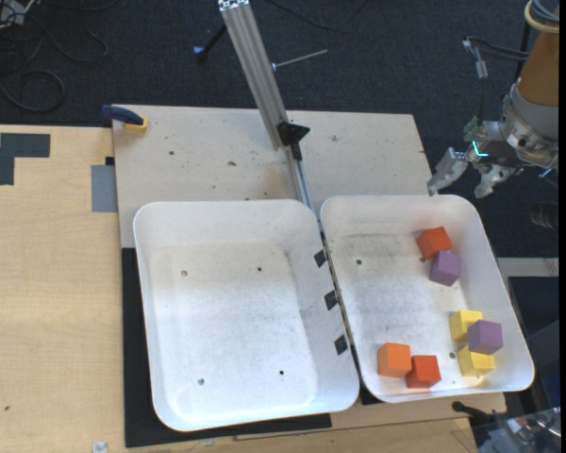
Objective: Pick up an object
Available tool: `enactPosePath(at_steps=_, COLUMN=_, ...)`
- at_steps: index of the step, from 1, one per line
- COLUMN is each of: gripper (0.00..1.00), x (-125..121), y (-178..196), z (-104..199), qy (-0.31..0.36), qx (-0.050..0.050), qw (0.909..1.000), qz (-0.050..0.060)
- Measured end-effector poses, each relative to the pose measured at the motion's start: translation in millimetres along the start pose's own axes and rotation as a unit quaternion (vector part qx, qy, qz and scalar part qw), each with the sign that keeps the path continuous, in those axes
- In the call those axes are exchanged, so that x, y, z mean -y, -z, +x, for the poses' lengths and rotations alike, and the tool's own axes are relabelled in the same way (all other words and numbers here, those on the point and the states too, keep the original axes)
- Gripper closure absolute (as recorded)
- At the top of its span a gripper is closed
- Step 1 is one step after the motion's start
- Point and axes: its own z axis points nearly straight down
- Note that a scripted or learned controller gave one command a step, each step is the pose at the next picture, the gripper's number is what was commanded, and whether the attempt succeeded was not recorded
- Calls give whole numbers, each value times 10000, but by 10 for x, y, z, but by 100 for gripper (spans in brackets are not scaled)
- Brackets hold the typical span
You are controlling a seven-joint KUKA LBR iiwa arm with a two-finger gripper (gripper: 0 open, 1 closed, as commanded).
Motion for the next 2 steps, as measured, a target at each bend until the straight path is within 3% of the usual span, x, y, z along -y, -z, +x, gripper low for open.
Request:
enactPosePath(at_steps=1, gripper=0, x=-8, y=29, z=7, qy=19, qx=5, qw=10000, qz=-20)
enactPosePath(at_steps=2, gripper=0, x=-79, y=-585, z=48, qy=27, qx=-1, qw=10000, qz=4)
